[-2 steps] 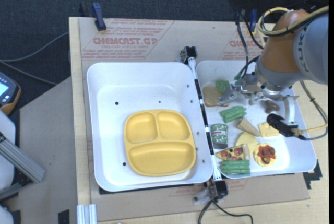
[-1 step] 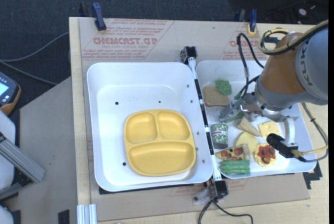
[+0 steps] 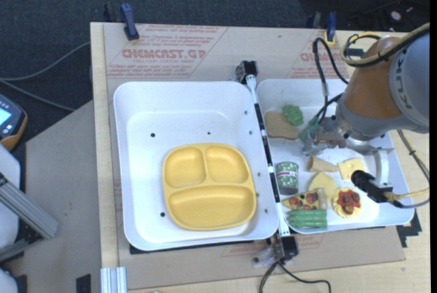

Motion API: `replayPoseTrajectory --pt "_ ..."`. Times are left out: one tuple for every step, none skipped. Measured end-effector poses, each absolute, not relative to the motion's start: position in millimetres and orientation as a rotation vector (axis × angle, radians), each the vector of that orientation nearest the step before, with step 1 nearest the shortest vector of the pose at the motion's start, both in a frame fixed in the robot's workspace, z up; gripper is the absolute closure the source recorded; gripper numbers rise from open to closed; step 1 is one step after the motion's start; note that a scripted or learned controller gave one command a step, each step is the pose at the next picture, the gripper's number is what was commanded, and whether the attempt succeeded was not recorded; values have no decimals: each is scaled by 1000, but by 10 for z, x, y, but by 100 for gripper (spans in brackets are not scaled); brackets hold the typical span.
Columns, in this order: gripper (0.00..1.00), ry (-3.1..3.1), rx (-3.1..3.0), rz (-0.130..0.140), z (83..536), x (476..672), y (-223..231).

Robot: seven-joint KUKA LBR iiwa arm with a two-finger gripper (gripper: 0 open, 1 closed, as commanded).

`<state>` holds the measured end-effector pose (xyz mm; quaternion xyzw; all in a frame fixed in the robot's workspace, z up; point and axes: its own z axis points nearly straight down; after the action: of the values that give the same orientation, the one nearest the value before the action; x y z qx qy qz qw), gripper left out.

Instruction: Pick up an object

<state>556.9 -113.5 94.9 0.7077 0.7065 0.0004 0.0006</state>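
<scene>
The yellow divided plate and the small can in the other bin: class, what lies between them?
In the camera view, the bins' adjoining white walls separate the yellow plate from the can.

I had a single fixed camera, mounted above the bench [image 3: 205,46] and looking down at a slant from some way off. It took in the left bin [image 3: 136,148] and the right bin [image 3: 287,90] whole, with dark floor behind; the arm [image 3: 382,90] entered from the frame's right.
</scene>
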Motion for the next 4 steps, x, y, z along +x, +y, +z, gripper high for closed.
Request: replayPoseTrajectory --pt "0 2219 2224 1 942 5566 -1135" --pt "0 2210 2222 -1 1322 5568 -1839" --pt "0 2226 2221 6 829 5919 -2174" --pt "0 2224 2208 8 857 6653 -1565"
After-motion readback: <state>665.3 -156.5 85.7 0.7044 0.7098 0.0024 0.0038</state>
